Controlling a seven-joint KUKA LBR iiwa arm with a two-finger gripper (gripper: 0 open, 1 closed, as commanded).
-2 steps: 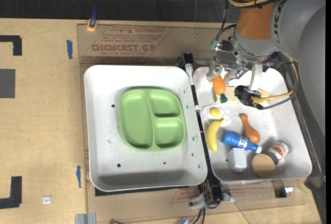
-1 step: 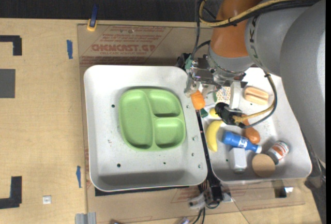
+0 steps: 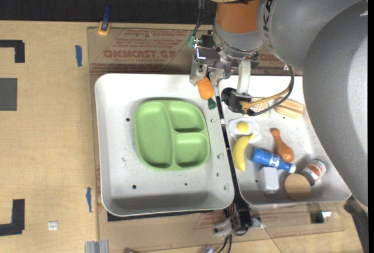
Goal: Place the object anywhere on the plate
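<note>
A green divided plate [image 3: 170,134] lies in the middle of the left bin [image 3: 114,129]. My gripper [image 3: 205,78] hangs over the back of the wall between the two bins, just beyond the plate's far right corner. An orange toy carrot [image 3: 205,90] with a green tip sits between its fingers and points down at the wall. The gripper is shut on it. The carrot is beside the plate's rim, not over the plate.
The right bin [image 3: 327,187] holds a fried egg [image 3: 242,127], a banana [image 3: 241,151], a blue bottle [image 3: 270,159], a drumstick [image 3: 281,145], a can [image 3: 316,170], a brown round piece [image 3: 298,186] and a bread stick [image 3: 290,108]. The arm's bulk covers the right side.
</note>
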